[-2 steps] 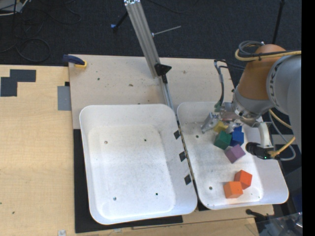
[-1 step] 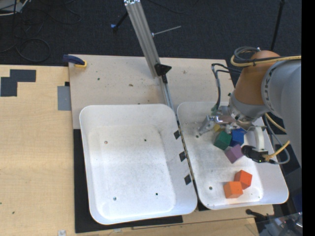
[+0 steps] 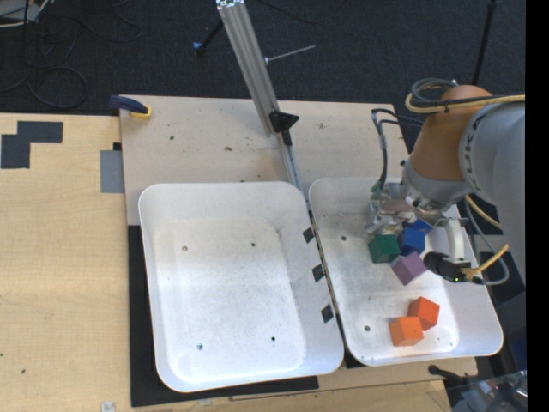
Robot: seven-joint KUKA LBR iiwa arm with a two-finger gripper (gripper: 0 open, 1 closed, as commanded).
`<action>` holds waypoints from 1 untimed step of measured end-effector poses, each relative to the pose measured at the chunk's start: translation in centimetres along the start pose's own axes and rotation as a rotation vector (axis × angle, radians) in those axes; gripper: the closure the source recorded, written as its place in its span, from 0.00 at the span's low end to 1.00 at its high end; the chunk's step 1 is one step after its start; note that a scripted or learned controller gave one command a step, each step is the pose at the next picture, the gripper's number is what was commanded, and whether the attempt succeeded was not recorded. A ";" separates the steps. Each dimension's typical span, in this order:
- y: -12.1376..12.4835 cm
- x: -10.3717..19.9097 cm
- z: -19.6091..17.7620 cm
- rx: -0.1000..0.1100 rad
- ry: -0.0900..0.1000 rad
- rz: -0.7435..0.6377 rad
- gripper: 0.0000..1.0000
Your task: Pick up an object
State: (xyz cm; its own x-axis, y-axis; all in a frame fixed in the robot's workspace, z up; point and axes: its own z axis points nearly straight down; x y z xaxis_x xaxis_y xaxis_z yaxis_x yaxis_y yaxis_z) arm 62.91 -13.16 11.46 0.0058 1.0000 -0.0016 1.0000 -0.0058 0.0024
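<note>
A robotics lab, by every sign. Industrial grey arm (image 3: 480, 157) with an orange band, trailing yellow and black cables. Plywood bench (image 3: 60, 256) bearing two shallow white bins, left bin (image 3: 223, 286) and right bin (image 3: 356, 316), over a black mat. Aluminium extrusion post (image 3: 253, 63) slanting up behind, topped by a checkered calibration marker (image 3: 230, 1). Dark carpet (image 3: 360, 33) beyond, strewn with loose wires. Blue-handled clamp (image 3: 129, 106) at the board's corner. Grey tape patches (image 3: 110, 170) on the wood. Plain foam blocks (image 3: 414, 320) in bright colours as test pieces.
</note>
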 end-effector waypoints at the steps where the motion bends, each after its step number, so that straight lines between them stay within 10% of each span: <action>1: 0.7 -0.4 -4.5 0.000 0.001 -0.005 1.00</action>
State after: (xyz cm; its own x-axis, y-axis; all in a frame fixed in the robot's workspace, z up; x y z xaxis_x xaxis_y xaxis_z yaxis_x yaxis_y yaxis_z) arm 63.58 -13.52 15.94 0.0008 1.0000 -0.0005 1.0000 -0.0008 0.0027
